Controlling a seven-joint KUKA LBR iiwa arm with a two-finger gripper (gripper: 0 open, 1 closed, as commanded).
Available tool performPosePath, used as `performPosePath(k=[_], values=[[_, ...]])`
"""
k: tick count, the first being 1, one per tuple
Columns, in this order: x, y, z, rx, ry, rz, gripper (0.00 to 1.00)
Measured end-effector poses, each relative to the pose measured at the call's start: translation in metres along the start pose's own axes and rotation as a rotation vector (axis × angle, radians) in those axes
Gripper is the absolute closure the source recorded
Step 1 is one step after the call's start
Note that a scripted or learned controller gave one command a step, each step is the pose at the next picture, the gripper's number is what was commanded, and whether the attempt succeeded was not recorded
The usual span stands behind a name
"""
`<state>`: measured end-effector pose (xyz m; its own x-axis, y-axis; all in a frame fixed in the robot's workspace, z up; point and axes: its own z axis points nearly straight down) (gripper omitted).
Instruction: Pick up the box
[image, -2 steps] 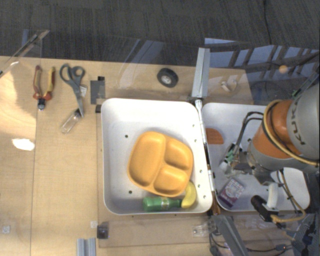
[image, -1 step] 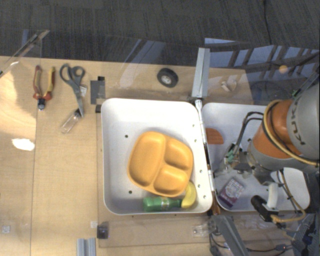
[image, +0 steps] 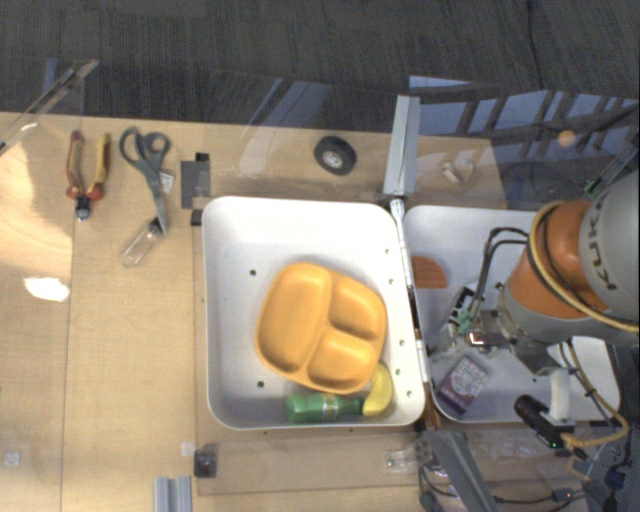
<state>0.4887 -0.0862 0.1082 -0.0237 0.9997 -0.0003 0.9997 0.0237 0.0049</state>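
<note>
A small box (image: 462, 384) with a purple and white face lies tilted in the right bin (image: 440, 232), near its front left corner. My gripper (image: 470, 328) hangs just above and behind the box, close to the wall between the bins. The grey arm with its orange band (image: 560, 262) covers the middle of the right bin. Whether the gripper touches the box is hidden by the wrist.
The left bin (image: 300, 225) holds a yellow divided plate (image: 322, 326), a green bottle (image: 322, 406) and a yellow fruit (image: 378, 393) at its front. An orange piece (image: 430, 272) lies in the right bin's left side. Scissors (image: 150, 165), pliers (image: 84, 170) and a tape roll (image: 335, 154) rest on the bench.
</note>
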Motion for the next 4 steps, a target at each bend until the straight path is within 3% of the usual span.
performPosePath(k=[1,2,3,4], values=[[-0.015,0.067,0.019,-0.009,-0.003,-0.004,0.0],[-0.014,0.07,0.007,-0.018,-0.005,-0.011,1.0],[0.032,0.08,-0.084,-0.004,-0.001,-0.528,1.0],[-0.007,0.053,-0.19,-0.002,-0.002,-0.04,1.0]])
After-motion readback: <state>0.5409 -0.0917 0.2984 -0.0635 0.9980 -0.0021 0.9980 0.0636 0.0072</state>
